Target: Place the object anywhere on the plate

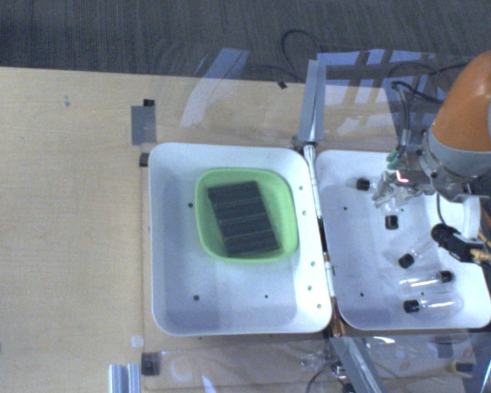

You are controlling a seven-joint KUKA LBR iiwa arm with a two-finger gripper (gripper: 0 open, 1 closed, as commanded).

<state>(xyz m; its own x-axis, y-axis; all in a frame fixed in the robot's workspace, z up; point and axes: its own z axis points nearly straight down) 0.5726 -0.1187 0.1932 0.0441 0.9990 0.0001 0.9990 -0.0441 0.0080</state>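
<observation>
The green plate (247, 223) sits in the left bin (172, 301) on the worktop (65, 219). A dark ridged block (243, 217) already lies on the plate. Its long side runs from the far edge of the plate toward the near edge, tipped a little.

The claw (393, 185) hangs over the far part of the right bin (475, 309), just under the grey arm with its orange band (466, 109). The plate lies to the left of the claw, on the other side of the wall where the two bins meet. So any carry to the plate has to go left and over that wall.

Right by the claw, on the bin floor, are small clear tubes with black caps. One cap (362, 184) is just to the claw's left. Another cap (390, 221) is just in front of it. Three more tubes (425, 278) lie nearer the front of the bin, well apart from the claw. They are see-through and hard to make out.

The claw is too small and blurry here to say if it is released or clenched, so I cannot tell. I also cannot tell if it has anything in it or is touching a tube.

My guess is that one of the tubes is the thing to move, and it is in the right bin, not yet on the plate
</observation>
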